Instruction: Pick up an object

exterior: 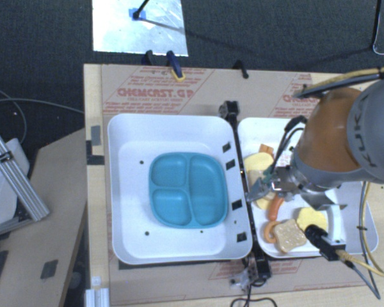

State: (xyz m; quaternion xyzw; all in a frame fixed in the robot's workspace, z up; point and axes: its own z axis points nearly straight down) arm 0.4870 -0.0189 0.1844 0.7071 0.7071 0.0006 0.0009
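My gripper (264, 188) hangs low over the left half of the right bin (264, 124), reaching in from the right. Right under and around it lie toy foods: a pale yellow piece (258, 162) just behind it, an orange-red sausage-like piece (276, 208) just in front, and a small orange piece (266, 149) further back. A bread slice (288, 236) and another yellow piece (312, 218) lie near the bin's front. The arm's orange band (329, 133) hides the bin's right part. Nothing shows clearly held.
The left bin (118, 171) holds a blue divided plate (187, 190) at its middle. A black divider (238, 171) runs between the two bins. Cardboard (153, 91) lines the bench behind them, and a shiny sheet (139, 18) lies beyond.
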